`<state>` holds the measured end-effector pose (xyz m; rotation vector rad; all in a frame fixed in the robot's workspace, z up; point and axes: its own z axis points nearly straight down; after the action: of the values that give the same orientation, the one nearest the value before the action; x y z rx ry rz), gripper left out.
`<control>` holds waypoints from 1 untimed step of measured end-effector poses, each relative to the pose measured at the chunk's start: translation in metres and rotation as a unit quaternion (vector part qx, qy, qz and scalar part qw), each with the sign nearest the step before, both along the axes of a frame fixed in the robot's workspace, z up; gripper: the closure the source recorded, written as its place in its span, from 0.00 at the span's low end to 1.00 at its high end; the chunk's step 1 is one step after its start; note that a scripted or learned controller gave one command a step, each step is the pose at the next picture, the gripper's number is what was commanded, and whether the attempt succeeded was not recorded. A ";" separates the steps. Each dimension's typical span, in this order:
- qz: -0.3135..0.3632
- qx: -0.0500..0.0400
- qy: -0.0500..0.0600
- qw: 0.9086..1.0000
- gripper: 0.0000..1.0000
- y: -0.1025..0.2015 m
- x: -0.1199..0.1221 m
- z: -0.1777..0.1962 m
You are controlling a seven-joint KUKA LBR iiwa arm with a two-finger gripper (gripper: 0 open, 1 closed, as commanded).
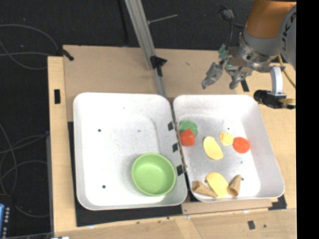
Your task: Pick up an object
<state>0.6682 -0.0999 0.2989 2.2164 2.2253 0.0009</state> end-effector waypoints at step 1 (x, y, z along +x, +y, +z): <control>0.000 0.000 0.000 1.000 0.00 0.000 0.000 0.000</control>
<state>0.6682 -0.1002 0.2990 2.2159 2.2252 -0.0002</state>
